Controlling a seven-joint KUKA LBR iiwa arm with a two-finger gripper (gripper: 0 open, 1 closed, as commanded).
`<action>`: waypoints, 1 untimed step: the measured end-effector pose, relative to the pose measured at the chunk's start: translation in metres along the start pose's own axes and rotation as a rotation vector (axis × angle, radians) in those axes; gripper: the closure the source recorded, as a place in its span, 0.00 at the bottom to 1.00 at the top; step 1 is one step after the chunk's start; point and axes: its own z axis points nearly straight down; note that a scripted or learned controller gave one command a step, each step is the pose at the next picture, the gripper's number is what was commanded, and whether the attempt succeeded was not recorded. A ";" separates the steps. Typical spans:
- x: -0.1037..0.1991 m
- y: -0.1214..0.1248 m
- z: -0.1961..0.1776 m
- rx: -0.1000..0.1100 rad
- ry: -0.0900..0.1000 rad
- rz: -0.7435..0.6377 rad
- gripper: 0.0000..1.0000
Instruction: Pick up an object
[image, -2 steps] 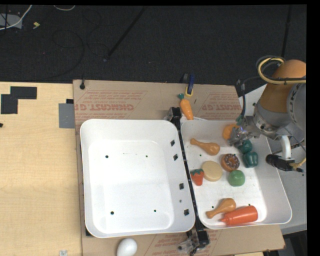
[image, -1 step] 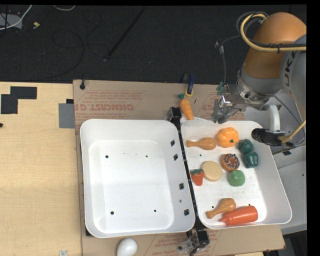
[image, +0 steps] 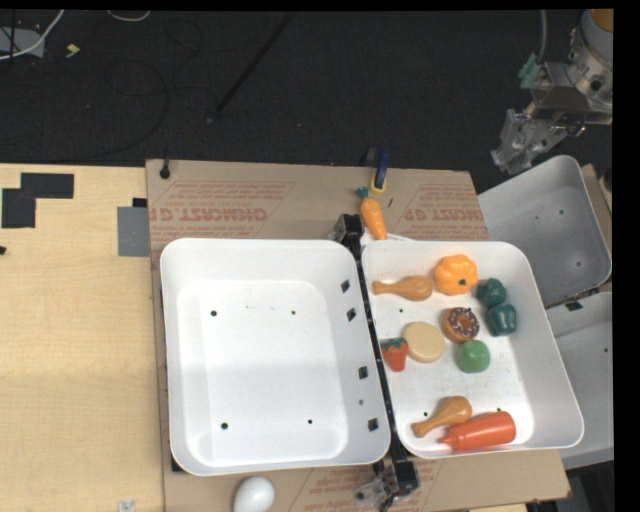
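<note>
The right bin (image: 545, 330) holds several toy foods: an orange pumpkin (image: 456, 274), a drumstick (image: 405, 288), two dark green peppers (image: 495, 305), a chocolate doughnut (image: 462, 323), a beige round biscuit (image: 424, 343), a small red strawberry (image: 395, 354), a green ball (image: 473, 357), a second drumstick (image: 443, 415) and a red sausage (image: 480, 431). My gripper (image: 520, 145) hangs at the top right, well above and behind the right bin, with nothing seen between its fingers.
The left bin (image: 180, 350) lies beside the right one. An orange carrot (image: 373, 218) lies on the cardboard behind the bins. A white egg (image: 255, 494) rests at the front edge. A grey metal plate (image: 550, 225) lies to the right.
</note>
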 end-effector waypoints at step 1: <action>0.003 -0.010 -0.065 0.012 0.003 -0.001 1.00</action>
